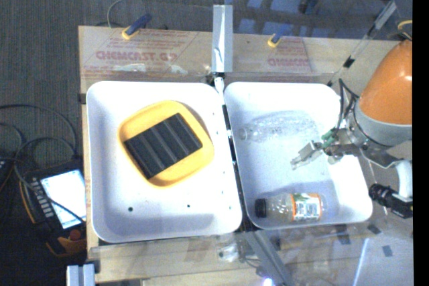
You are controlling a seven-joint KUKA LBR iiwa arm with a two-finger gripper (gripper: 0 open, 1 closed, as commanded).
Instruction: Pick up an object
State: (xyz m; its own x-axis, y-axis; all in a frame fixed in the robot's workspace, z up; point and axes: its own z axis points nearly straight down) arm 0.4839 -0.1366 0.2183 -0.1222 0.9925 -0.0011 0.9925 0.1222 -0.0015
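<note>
At the far left of the bench, the left bin [107, 211] held a single item: a yellow tray-like piece with a black ribbed insert [166, 143], lying flat and turned at a slant near the bin's middle. It sat well apart from the arm, and its broad, flat shape would probably have made it an awkward thing for a two-finger grasp.

A narrow divide where the two rims met separated it from the right bin [281, 92], which held two bottles. A clear plastic bottle [276, 126] lay on its side in the upper half, hard to pick out against the white floor. A second bottle with an orange-and-white label and a dark cap [292, 206] lay on its side along the bin's near wall, cap pointing left. Both looked loosely dropped rather than arranged, as suits a bin meant for trial picks.

The arm reached in from the right, its orange band above the wrist, and the gripper [303, 155] hung over the right bin between the two bottles, just below the clear one. Its fingers [298, 159] appeared to be slightly parted, with nothing seen between them; they seemed to touch neither bottle. Judging by position, the clear bottle was the likelier target, and no object had yet been lifted.
</note>
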